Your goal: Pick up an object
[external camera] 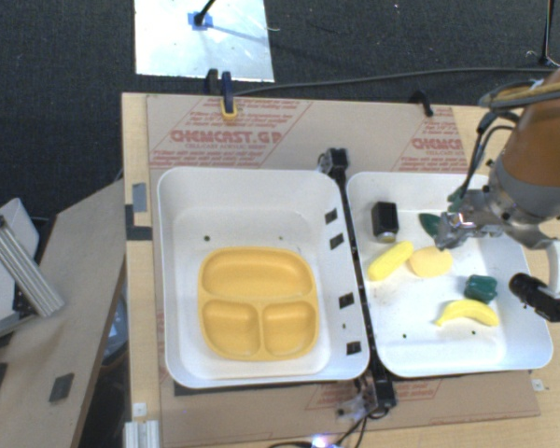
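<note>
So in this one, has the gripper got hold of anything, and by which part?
It cannot be told. The gripper sits low in the right bin, just above the round yellow piece and beside a dark green object, but nothing shows between its fingers.

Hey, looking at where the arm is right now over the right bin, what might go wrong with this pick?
The gripper hangs over a tight cluster: a round pale yellow piece touches an elongated yellow piece, with a dark green object right beside the gripper. Closing here may catch two things, or nudge one aside. The smooth rounded yellow shapes may also slip from a two-finger pinch.
</note>
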You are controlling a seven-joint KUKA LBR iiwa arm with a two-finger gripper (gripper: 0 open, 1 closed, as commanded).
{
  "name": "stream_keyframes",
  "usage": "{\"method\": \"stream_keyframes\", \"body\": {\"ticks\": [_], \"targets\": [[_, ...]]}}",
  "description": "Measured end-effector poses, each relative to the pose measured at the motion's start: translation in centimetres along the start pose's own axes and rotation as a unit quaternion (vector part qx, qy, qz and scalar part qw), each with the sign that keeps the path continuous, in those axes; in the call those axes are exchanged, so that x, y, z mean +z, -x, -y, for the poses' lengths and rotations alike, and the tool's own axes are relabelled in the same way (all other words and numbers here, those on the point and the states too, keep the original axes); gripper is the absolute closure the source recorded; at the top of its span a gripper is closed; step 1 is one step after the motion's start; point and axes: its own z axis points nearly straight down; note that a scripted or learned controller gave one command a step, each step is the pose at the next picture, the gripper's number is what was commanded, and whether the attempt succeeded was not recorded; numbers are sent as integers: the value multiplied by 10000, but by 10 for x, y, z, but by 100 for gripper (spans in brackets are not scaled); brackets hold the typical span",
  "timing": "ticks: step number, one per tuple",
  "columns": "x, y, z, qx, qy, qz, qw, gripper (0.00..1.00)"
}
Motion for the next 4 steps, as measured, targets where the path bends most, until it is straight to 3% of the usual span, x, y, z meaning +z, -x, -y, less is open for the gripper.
{"method": "stream_keyframes", "body": {"ticks": [3,4], "targets": [[-10,-154,-16,-27,-17,-13,10000,100],[7,-205,-18,-23,-34,-12,10000,100]]}}
